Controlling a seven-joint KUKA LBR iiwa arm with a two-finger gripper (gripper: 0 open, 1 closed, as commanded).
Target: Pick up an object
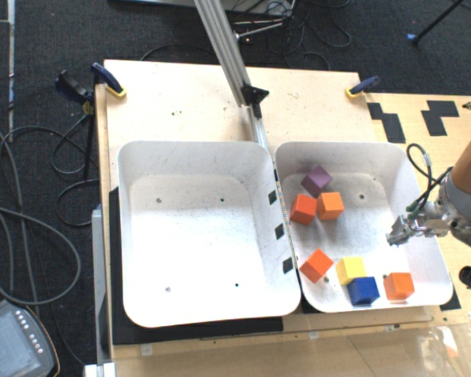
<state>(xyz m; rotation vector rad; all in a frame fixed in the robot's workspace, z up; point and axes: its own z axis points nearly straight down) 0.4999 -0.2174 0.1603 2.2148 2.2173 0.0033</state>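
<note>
Arm [465, 191] cropped right; pincer [398, 235] grip perhaps unreadable.

Grey arm [465, 191], black cable, metallic grey gripper [399, 234].

Seven small cubes lie in the right bin. Far: a purple cube [316, 180], with two orange cubes [303, 209] [330, 205] just near of it. Near: an orange cube [317, 264], a yellow cube [350, 269] touching a blue cube [363, 290], and another orange cube [399, 286] at right.
</note>
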